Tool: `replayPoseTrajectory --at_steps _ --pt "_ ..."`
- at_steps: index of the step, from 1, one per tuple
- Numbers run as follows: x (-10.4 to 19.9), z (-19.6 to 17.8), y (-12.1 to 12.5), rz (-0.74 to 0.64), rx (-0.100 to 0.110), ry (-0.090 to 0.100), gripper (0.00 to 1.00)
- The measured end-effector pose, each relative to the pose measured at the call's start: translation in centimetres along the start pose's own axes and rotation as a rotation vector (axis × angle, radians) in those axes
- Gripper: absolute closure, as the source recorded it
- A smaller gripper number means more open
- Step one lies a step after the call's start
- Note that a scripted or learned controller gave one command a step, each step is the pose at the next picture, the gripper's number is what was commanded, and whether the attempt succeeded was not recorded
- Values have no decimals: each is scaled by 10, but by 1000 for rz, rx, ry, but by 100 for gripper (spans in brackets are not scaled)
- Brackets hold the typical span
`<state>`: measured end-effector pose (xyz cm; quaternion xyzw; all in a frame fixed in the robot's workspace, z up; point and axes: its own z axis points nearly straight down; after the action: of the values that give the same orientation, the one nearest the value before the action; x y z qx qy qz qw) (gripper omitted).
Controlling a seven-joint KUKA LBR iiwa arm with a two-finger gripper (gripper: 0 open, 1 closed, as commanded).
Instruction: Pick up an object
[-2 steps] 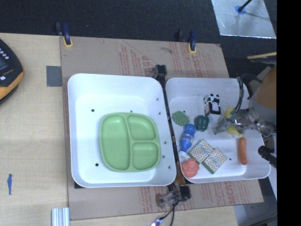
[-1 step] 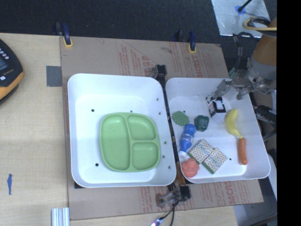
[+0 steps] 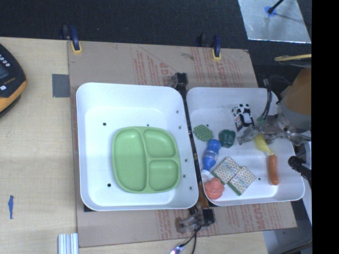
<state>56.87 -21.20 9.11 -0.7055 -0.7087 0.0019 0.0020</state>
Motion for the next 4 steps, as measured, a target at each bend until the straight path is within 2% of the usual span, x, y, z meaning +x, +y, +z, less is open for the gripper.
replayPoseTrajectory --at_steps 1,2,3,4 --pt "0 -62 88 0 -6 -1 0" --pt "0 0 -28 1 -1 0 0" --pt "15 -35 61 0 -5 0 0" --pt "0 -4 89 -1 -5 0 0"
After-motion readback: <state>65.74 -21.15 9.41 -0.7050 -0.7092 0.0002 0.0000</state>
